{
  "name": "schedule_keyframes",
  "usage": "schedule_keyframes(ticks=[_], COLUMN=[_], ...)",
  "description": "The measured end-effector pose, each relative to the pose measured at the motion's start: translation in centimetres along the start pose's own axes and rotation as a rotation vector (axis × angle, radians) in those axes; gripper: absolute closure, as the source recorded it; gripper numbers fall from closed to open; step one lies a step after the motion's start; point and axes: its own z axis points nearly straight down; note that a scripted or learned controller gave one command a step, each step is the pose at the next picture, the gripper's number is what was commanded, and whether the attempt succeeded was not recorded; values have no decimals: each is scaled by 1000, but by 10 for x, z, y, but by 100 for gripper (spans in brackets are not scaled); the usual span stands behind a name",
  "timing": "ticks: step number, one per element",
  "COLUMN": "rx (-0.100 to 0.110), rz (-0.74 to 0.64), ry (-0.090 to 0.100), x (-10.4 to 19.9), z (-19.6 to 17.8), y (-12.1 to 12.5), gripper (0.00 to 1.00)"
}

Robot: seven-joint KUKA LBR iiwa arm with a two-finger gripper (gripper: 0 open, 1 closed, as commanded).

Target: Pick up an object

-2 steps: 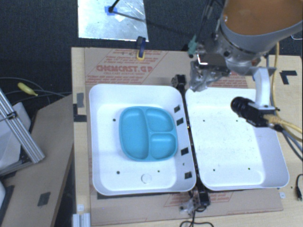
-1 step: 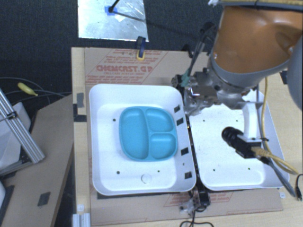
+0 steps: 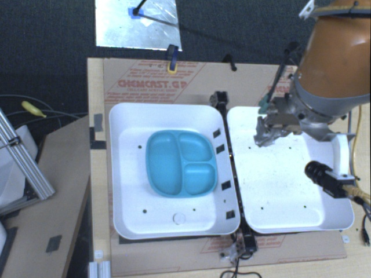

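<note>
A light blue divided plate [image 3: 179, 162] lies flat in the middle of the left bin [image 3: 130, 132]. A small pale round disc [image 3: 178, 218] rests near that bin's front wall. My gripper [image 3: 265, 136] hangs over the back left part of the right bin [image 3: 290, 213], close to the divider between the bins. It is to the right of the plate and apart from it. The arm's grey and orange wrist [image 3: 336, 57] covers the right bin's back right corner.
A black cylindrical part [image 3: 324, 178] sticks in over the right bin's right side. Black clips [image 3: 223, 149] line the divider between the bins. Both bins sit on a cardboard sheet [image 3: 151, 83], with a foil sheet [image 3: 139, 16] behind it.
</note>
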Motion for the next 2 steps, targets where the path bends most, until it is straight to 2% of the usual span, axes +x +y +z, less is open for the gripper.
schedule_keyframes(ticks=[1, 2], rx=[-1, -14], rz=[-20, -11], ry=[5, 7], x=[104, 98], z=[2, -111], y=[-2, 0], gripper=[100, 100])
